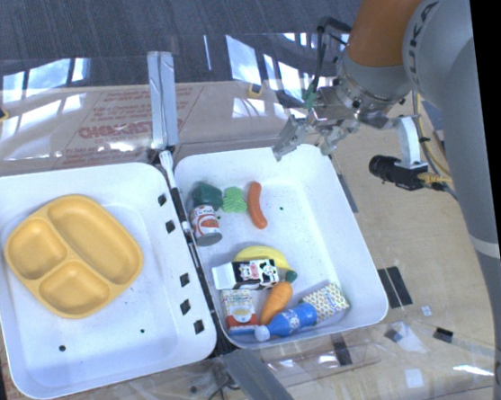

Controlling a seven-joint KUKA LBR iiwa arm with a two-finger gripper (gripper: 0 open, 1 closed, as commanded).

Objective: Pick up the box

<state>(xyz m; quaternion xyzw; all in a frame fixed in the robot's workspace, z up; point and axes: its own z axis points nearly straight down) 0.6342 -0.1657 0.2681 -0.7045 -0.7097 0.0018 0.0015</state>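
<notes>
Two bins, end effector (308, 139) spread over right bin's (352, 254) far rim, box (325, 300) against near wall

One fixed overhead camera looks down slantwise on both bins (9, 297).

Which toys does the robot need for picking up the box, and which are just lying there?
Needed: the box and the gripper.

Just lying there: yellow tray, banana, carrot, sausage, can, blue bottle.

Arm (440, 81) cut off right; carton (238, 306) label unreadable
</notes>
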